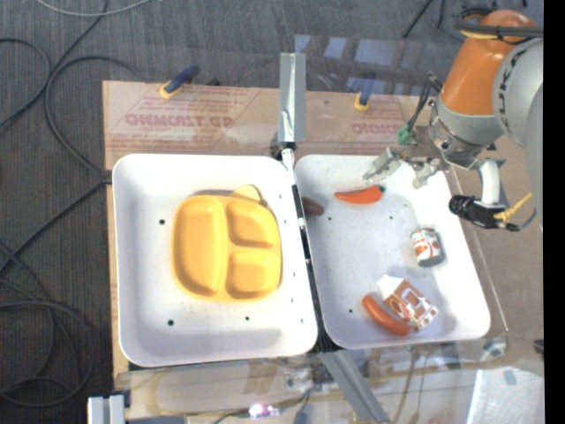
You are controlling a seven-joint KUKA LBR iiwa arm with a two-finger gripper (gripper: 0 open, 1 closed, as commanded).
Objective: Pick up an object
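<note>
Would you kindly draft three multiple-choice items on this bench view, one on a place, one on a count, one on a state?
1. Where does the yellow tray lie?
A. left bin
B. right bin
C. cardboard

2. How many compartments does it show?
A. one
B. three
C. six

3. How does the gripper stand to the orange pepper?
A. gripping it
B. just above and right of it, apart
C. across the left bin

Answers: 1 A, it sits centred in that bin; 2 B, one long and two smaller; 3 B, the pepper lies on the right bin floor.
</note>
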